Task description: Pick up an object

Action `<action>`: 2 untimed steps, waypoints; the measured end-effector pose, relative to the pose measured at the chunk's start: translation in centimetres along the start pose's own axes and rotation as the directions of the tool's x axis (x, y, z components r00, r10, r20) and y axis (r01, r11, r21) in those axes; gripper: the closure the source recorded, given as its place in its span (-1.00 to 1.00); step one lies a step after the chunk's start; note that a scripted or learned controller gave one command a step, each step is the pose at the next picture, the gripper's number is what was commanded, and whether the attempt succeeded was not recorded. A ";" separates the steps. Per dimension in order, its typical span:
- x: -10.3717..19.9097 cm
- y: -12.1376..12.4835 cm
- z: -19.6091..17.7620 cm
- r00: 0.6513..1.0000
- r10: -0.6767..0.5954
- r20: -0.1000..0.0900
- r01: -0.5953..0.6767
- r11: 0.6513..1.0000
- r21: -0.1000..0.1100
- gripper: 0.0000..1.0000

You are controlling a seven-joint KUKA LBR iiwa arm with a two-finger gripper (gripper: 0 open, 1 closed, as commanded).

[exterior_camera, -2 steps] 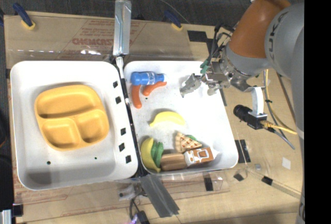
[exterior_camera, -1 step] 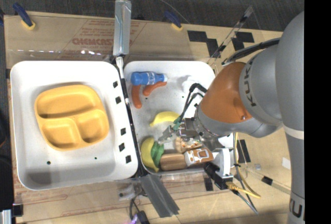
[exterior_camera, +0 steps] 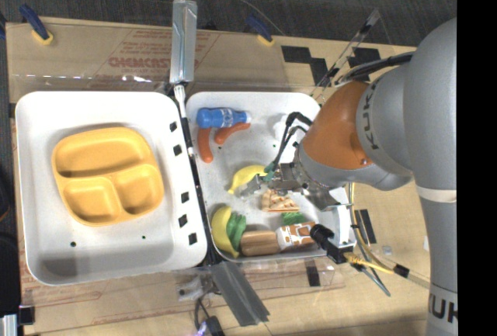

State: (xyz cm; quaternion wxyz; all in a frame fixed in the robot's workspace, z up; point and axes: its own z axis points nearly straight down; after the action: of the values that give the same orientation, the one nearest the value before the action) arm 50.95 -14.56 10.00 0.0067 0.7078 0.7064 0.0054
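Presently no single target object is marked out; candidates are seen in the right white bin (exterior_camera: pixel 311 103). A yellow lemon-shaped plastic piece (exterior_camera: pixel 247 176) is located near the bin's centre, just left of the gripper (exterior_camera: pixel 273 181). A tan waffle-like flat item (exterior_camera: pixel 273 202) is found directly below the gripper, with a small green piece (exterior_camera: pixel 293 217) beside it. A blue plastic bottle with an orange tip (exterior_camera: pixel 219 119) is placed at the upper left of the bin, and an orange sausage-shaped toy (exterior_camera: pixel 205 144) lies just under it. Along the lower wall a yellow banana-like toy (exterior_camera: pixel 222 226), a green vegetable piece (exterior_camera: pixel 236 230), a brown cylindrical roll (exterior_camera: pixel 258 242) and a brown labelled bottle (exterior_camera: pixel 298 236) are lined up, touching one another.

The gripper is lowered among the central items; whether its fingers are apart or closed cannot be told, and nothing is seen held. The grey arm with orange band (exterior_camera: pixel 342 136) enters from the right.

A yellow three-compartment plastic tray (exterior_camera: pixel 109 174) is held in the left white bin (exterior_camera: pixel 46 264).
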 end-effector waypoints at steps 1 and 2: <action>-2.7 -2.4 -0.1 0.986 -0.169 0.003 0.169 0.986 -0.006 -1.00; -2.9 -2.3 -1.1 0.985 -0.172 0.006 0.172 0.985 -0.006 1.00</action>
State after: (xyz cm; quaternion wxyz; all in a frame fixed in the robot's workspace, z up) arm 48.61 -17.45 11.09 0.0113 0.6441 0.7649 0.0054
